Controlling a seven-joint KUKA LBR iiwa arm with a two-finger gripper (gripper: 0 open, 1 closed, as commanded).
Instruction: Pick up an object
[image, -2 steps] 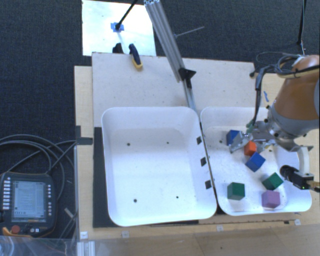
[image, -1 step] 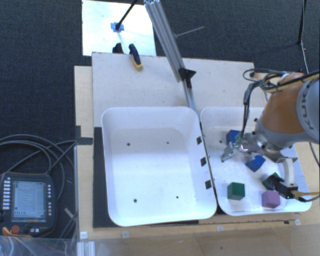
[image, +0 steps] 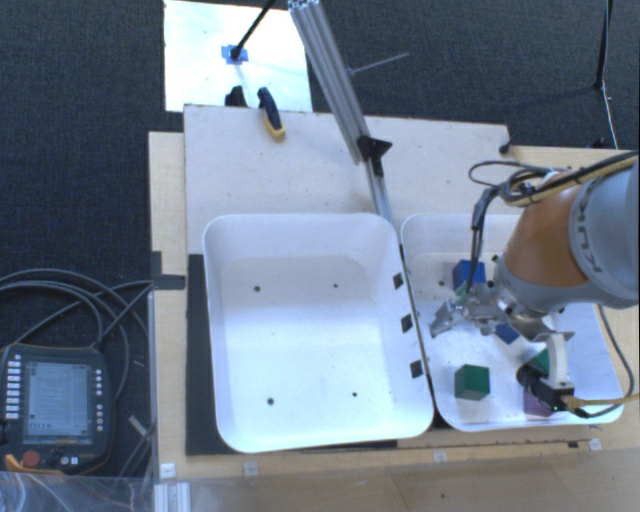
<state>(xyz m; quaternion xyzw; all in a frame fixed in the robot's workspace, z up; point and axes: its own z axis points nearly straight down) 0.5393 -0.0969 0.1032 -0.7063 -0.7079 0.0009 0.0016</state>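
Arm (image: 570, 250) reaches in from the right over the right bin (image: 425, 235). Its gripper (image: 462, 312) hangs low above that bin's middle, metal fingers (image: 445, 320) pointing left; whether they are spread or closed, I cannot tell. A blue block (image: 468, 272) lies just beyond the gripper, on the far side. A green cube (image: 472, 382) sits nearer, apart from the fingers. The left bin (image: 300, 232) lies alongside.
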